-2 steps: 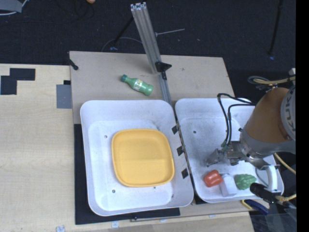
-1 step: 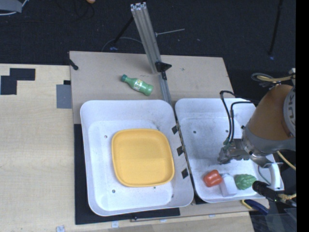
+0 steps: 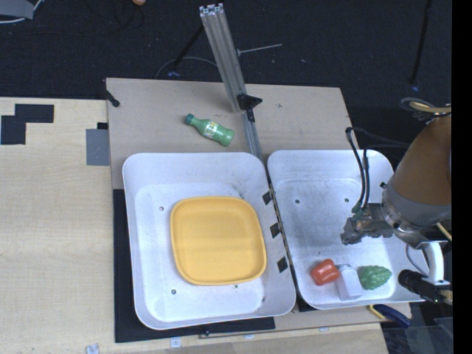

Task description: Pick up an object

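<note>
In the right bin point(image 3: 317, 175) a red pepper-like object point(image 3: 324, 272) lies near the front edge, with a small white block point(image 3: 347, 285) and a green leafy object point(image 3: 375, 276) just to its right. My gripper point(image 3: 357, 232) hangs over the right bin's right half, a little behind and above these objects. Nothing shows between its fingers. A yellow plate point(image 3: 218, 240) rests in the left bin point(image 3: 147, 175).
A green bottle point(image 3: 209, 129) lies on the bench behind the left bin. A metal rail point(image 3: 230, 54) slants up from between the bins. The arm's orange band point(image 3: 431, 164) and cables stand over the right bin's right rim.
</note>
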### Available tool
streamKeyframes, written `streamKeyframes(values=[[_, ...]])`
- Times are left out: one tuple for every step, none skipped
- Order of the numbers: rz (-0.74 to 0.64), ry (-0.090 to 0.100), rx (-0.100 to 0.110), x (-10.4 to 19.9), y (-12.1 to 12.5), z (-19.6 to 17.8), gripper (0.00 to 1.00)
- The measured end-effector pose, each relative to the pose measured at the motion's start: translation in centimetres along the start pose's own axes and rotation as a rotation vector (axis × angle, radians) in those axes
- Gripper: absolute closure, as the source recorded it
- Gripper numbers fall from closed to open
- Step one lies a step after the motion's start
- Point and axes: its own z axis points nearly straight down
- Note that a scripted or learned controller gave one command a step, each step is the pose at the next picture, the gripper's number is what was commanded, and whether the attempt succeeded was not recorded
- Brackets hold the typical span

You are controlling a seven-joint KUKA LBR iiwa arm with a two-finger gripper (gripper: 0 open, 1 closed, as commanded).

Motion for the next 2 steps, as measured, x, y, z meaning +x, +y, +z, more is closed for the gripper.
streamKeyframes(values=[[0.000, 0.000, 0.000, 0.0, 0.6, -4.3, 1.00], [0.000, 0.000, 0.000, -0.1, 0.7, -8.3, 1.00]])
